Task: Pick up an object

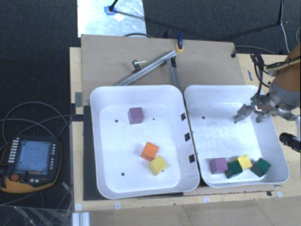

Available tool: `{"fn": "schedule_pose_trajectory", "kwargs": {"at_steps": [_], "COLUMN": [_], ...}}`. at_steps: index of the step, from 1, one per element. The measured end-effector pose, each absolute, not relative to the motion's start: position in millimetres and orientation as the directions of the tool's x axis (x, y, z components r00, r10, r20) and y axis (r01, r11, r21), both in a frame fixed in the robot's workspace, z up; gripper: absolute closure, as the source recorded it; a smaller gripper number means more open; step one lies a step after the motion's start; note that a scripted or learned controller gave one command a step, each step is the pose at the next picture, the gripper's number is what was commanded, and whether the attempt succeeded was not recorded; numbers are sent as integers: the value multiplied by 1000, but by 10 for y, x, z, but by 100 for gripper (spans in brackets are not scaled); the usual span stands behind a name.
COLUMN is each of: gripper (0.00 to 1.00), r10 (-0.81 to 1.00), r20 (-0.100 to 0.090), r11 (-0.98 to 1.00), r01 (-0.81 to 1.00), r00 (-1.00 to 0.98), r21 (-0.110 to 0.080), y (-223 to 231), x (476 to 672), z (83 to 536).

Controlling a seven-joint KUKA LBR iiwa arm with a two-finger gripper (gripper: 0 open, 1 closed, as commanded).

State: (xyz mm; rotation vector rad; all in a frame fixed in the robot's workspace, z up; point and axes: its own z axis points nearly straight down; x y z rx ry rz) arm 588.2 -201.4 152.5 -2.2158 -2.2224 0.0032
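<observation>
The left bin holds a purple cube near its back, with an orange cube and a yellow cube touching each other nearer the front. Along the front wall of the right bin sit a purple cube, a dark green cube, a yellow cube and a green cube. My gripper hangs over the back right part of the right bin, open, with nothing between its fingers. It is well behind the row of cubes.
A metal bar lies slanted on the cardboard sheet behind the bins. A teach pendant with its cable rests on the floor at the left. Cables run by the arm at the far right.
</observation>
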Motion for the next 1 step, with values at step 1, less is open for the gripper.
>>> {"fn": "schedule_pose_trajectory", "kwargs": {"at_steps": [1], "gripper": [0], "r10": [1000], "r20": [1], "r11": [3], "r01": [1000], "r00": [-3], "r21": [-4], "y": [-2051], "x": [5840], "z": [911]}}
